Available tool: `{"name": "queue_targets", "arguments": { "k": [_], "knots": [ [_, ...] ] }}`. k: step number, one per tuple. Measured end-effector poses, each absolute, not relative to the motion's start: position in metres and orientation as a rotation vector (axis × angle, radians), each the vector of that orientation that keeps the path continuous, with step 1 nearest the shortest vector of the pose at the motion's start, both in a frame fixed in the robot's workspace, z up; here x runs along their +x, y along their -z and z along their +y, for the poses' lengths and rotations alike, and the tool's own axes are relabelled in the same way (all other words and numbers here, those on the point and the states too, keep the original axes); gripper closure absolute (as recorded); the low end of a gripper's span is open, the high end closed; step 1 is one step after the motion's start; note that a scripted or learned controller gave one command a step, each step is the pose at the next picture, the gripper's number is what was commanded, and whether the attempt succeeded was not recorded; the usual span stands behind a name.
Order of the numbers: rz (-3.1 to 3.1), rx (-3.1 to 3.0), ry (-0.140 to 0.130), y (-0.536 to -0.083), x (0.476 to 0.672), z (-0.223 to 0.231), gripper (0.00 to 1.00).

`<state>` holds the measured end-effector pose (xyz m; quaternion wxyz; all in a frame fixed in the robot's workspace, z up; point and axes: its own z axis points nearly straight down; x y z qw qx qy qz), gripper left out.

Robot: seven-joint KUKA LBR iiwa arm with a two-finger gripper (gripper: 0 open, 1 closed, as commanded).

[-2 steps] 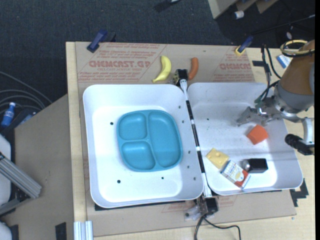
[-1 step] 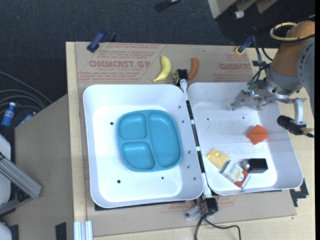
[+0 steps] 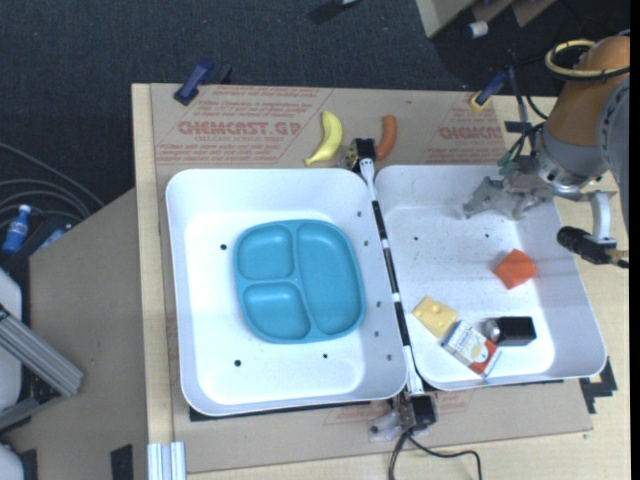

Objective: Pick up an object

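My gripper (image 3: pixel 500 204) hangs over the far part of the right bin (image 3: pixel 570 363), its grey fingers spread open with nothing between them. Nearer the camera in that bin lie an orange-red block (image 3: pixel 515 268), a yellow cheese wedge (image 3: pixel 435 316), a small red and white box (image 3: pixel 468 347) and a black object (image 3: pixel 516 330) with a silver piece beside it. The block is the closest of these to the gripper, a short way in front of it and apart from it.
The left bin (image 3: pixel 200 368) holds a blue divided plate (image 3: pixel 300 280). Behind the bins, a yellow banana (image 3: pixel 325 138) and an orange carrot-like piece (image 3: pixel 386 136) lie on the cardboard. A black clip (image 3: pixel 365 153) sits at the seam between the bins.
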<state>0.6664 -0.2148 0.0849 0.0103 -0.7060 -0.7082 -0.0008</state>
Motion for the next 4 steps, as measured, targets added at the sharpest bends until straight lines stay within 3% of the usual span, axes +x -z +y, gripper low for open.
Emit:
{"name": "queue_targets", "arguments": {
  "k": [2, 3, 4],
  "knots": [
    [-2.211, -2.201, 0.005, -0.085, 0.667, -0.216, 0.00],
    [-2.223, -2.212, 0.009, -0.086, 0.651, -0.216, 0.00],
    [-2.210, -2.206, 0.000, -0.083, 0.665, -0.214, 0.00]
  ]
}}
